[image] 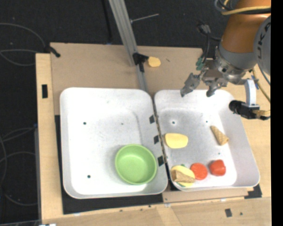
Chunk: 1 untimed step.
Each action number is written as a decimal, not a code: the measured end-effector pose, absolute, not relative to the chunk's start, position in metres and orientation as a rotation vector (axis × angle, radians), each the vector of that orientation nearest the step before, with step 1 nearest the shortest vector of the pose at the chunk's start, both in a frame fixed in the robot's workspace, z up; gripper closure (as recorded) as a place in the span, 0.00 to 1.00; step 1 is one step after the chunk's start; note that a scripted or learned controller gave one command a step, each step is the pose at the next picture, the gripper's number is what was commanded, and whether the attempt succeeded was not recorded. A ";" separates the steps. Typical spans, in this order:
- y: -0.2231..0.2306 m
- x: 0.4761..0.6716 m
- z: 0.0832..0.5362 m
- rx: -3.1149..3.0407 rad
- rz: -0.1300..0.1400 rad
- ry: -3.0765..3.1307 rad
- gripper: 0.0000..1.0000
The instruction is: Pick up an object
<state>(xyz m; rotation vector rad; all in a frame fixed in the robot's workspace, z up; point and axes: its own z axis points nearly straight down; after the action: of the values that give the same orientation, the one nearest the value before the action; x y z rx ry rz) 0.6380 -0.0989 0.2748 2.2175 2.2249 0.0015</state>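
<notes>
Food sits in the right bin (236,126), down at the near edge. At about 7 o'clock in that bin there is a yellow plate (179,180) with a piece of bread (184,175) on it. Just beside it is a round tomato (199,171), and next to that, toward 5 o'clock, a red pepper (218,167). The tomato and the pepper are close, and I cannot tell if they touch. A bit farther back, near the bin's left wall at about 9 o'clock, lies a yellow block (176,141). At about 3 o'clock lies a small tan cone (220,135), tipped on its side, well apart from the block. In the left bin (85,112), a green bowl (136,164) stands the right way up at about 5 o'clock. Farther back, the gripper (198,90) hangs over the far edge of the right bin, at about 12 o'clock. Its two fingers (189,85) are spread wide apart and nothing is between them. It is well apart from all the food. Above it is the grey arm (245,27) with its orange band. On the brown bench (94,69) past the bins, a small yellow lump (154,62) lies beside a slanted metal pole (125,27).
</notes>
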 end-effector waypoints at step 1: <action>-0.099 0.638 0.275 2.218 0.002 2.225 0.00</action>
<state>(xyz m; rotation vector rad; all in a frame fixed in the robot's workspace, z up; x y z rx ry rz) 0.6380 -0.0988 0.2748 2.2176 2.2249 0.0018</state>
